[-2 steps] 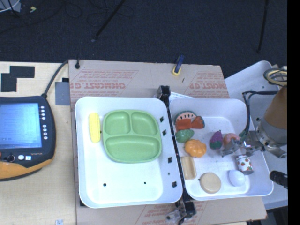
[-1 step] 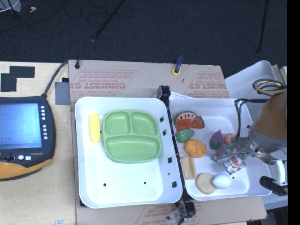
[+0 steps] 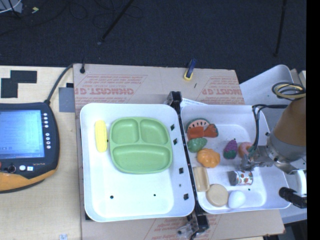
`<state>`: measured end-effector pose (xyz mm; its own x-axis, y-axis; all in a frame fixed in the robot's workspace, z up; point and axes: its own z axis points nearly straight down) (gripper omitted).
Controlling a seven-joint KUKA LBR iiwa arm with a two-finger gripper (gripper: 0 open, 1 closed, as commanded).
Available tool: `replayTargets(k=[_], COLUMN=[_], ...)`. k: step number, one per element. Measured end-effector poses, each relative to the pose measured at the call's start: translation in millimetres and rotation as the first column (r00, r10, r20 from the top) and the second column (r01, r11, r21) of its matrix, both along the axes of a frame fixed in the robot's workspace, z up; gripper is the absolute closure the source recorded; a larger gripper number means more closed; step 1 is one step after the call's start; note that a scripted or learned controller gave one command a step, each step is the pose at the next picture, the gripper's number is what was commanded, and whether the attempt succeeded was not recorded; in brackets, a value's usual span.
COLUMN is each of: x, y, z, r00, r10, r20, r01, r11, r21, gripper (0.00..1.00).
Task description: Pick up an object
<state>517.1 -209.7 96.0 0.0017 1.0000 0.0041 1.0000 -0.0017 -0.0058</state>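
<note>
My gripper hangs low over the right bin, reaching in from the right under the orange-banded wrist. It sits just above a small grey and white can that lies on its side. A pink toy and purple grapes lie just behind and to the left of it. Nothing is visibly lifted off the bin floor.
The right bin also holds a watermelon slice, a green vegetable, an orange toy, a bread stick, a round cookie and a white egg. The left bin holds a green divided plate and a yellow piece.
</note>
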Motion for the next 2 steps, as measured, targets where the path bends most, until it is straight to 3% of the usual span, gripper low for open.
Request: replayTargets(k=[2], x=[-10], y=[-1], z=[112], r00=[1.000], r10=[0.003], r20=[0.003], r01=[-0.003], r11=[1.000], r21=[-0.003], gripper=[1.00])
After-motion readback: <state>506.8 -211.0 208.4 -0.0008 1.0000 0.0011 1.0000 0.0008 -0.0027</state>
